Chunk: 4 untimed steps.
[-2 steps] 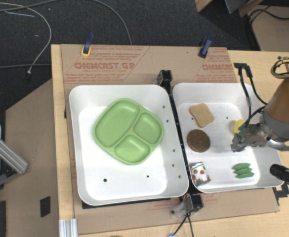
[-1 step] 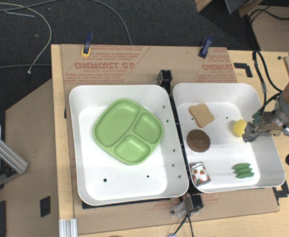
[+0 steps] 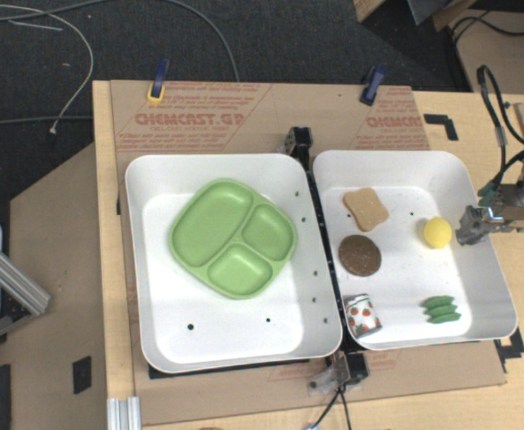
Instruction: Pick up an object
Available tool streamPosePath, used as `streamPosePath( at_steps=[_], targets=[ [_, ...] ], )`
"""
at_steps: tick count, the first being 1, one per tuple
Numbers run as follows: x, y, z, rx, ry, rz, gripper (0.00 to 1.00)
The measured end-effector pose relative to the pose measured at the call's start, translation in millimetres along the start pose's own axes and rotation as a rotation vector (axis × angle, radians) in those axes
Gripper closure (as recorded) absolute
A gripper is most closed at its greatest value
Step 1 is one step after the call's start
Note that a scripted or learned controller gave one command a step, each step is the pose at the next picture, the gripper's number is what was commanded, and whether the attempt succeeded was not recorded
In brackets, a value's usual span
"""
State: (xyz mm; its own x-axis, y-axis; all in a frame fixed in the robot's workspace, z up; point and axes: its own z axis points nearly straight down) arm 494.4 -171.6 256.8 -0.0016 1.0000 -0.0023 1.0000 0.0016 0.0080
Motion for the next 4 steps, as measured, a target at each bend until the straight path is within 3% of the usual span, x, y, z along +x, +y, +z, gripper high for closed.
streamPosePath(
  at_steps=[1,4],
  targets=[
    [0,1,-28,0.004,0.001,0.000,1.00],
    [150,36,20,0.012,0.005,-0.002,1.00]
  ],
)
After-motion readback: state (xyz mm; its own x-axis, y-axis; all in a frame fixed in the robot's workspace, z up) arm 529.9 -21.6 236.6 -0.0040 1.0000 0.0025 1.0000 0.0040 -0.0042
